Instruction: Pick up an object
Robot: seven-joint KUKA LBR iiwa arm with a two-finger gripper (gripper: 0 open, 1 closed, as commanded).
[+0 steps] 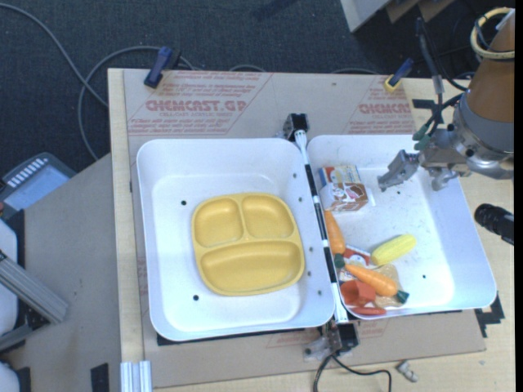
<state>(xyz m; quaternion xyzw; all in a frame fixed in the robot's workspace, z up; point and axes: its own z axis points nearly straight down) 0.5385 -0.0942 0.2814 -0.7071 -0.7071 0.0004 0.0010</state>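
Cardboard-topped bench (245, 96), two white bins — gripper (399, 172), fingers apart and empty, over the right bin's (458, 243) bare upper area; toy corn (392, 248) lies below it.

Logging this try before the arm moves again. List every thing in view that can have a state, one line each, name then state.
claw: above the right bin, holding nothing
yellow divided plate: lying flat in the left bin, its compartments bare
corn cob: lying on its side in the right bin
snack packet: lying flat by the divider
carrot: lying in the pile at the front corner
right bin: holding the food items
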